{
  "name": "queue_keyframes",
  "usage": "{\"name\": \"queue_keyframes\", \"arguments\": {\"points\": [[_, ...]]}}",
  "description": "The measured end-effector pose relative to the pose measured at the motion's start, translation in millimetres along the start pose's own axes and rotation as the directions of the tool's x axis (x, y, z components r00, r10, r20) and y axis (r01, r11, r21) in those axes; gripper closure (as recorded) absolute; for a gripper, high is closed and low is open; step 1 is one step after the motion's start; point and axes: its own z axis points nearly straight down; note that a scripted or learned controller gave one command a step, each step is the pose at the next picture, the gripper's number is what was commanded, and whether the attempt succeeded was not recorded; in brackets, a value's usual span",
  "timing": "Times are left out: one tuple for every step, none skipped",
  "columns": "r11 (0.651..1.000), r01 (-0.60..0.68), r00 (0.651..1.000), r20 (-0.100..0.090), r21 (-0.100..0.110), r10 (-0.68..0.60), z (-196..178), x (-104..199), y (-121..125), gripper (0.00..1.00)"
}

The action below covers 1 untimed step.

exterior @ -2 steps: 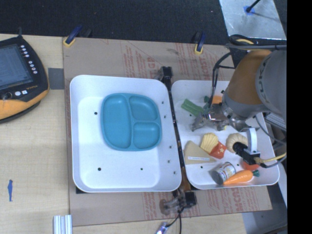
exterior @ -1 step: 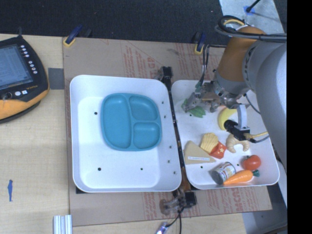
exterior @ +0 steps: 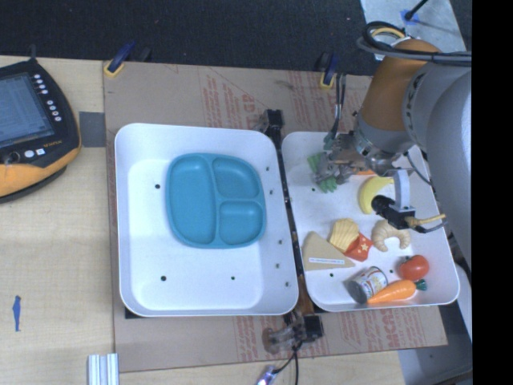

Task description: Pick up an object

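Two bins share my bench: the left bin (exterior: 136,295) carries a blue tray (exterior: 215,199), the right bin (exterior: 445,295) the small things. My claw (exterior: 341,165) is down at that bin's top-left corner, over a green toy (exterior: 325,180); clenched or released, I cannot tell. To lift well, I judge, I should centre on the toy, clear of the banana (exterior: 372,192).

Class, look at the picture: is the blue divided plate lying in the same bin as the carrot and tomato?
No. The blue plate lies in the left bin; the carrot and tomato lie in the right bin.
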Motion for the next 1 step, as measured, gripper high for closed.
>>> {"name": "queue_keyframes", "arguments": {"points": [[1.0, -0.003, 1.0, 0.0, -0.007, 0.003, -89.6, 51.0, -76.4, 1.0]]}}
